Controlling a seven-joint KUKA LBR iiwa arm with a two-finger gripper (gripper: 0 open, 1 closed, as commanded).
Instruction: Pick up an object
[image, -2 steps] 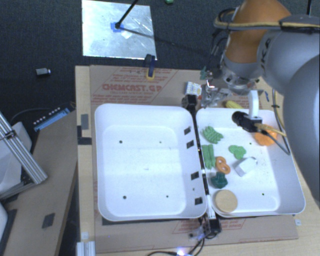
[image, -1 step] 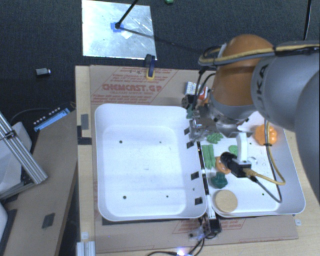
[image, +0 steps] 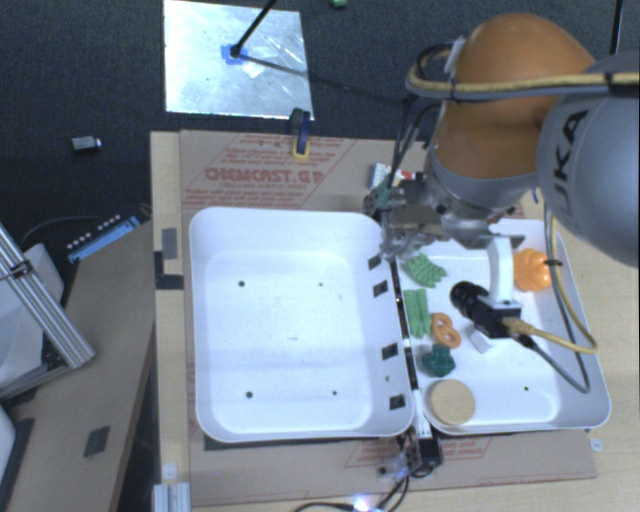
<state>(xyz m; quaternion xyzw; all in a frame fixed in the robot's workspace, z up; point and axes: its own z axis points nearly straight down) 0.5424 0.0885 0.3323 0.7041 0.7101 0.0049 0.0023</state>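
Nearest to me, a round tan disc (image: 452, 401) lies flat in the near corner of the bin on the arm's side (image: 545, 400), close against the wall it shares with the other bin (image: 290, 340). Just beyond the disc is a small dark green piece (image: 438, 360), and past that an orange ring-shaped piece (image: 443, 330). Beside the ring, along the shared wall, sits a ridged light green piece (image: 415, 304), with a second light green piece (image: 426, 269) a little farther on. Toward the outer edge lies a rounded orange object (image: 531, 270), partly hidden by the arm.

Farther back, the end effector (image: 402, 240) hangs low at the far end of the shared wall, close to the second light green piece. I cannot tell whether it is apart or together, and I see nothing held in it.

By my reckoning the pick is not yet made: every object lies on the bin floor, so closing on one and lifting it is left to do.
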